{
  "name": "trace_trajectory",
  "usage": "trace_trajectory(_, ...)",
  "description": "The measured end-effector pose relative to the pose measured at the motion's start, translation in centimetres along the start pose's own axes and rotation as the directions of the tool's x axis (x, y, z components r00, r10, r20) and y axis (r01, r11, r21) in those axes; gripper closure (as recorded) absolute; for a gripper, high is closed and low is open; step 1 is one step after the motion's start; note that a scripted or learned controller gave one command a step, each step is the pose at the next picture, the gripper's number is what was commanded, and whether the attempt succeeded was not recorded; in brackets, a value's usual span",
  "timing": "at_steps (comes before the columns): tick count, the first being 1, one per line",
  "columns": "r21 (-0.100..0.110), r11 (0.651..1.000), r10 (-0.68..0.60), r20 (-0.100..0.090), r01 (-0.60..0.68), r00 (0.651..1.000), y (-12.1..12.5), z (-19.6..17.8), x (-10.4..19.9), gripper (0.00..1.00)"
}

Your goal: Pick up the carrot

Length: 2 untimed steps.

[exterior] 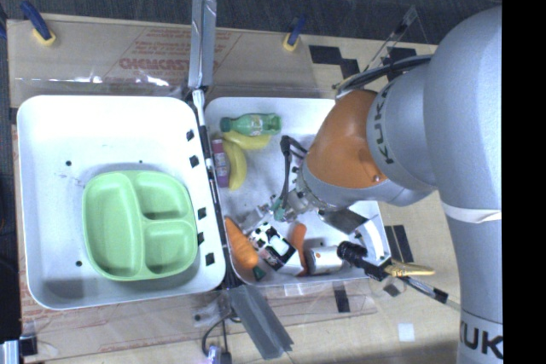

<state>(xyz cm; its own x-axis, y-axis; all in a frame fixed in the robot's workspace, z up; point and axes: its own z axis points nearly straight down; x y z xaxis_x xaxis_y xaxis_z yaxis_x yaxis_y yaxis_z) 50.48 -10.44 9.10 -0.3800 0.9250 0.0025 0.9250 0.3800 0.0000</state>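
The carrot (241, 245) is orange with a small green tip. It lies in the front left corner of the right bin (320, 107), close along the wall next to the divider. My gripper (275, 228) hangs low in that bin under the orange wrist band, just right of the carrot's middle. Nothing shows between carrot and gripper that tells contact. The arm hides much of the bin's right half.
A green bottle (251, 124), a banana (236, 156) and a purple item (221, 162) lie at the back left of the right bin. A small red-orange piece (297, 234) sits by the gripper. The left bin (51, 132) holds a green divided tray (141, 222).
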Motion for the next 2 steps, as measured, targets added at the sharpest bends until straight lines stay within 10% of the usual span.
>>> trace_trajectory(1, 0.005, 1.000, -0.004, -0.003, 0.004, 1.000, 0.00, -0.70, 0.02, 1.00)
trace_trajectory(2, 0.005, 1.000, -0.004, -0.003, 0.004, 1.000, 0.00, -0.70, 0.02, 0.00)
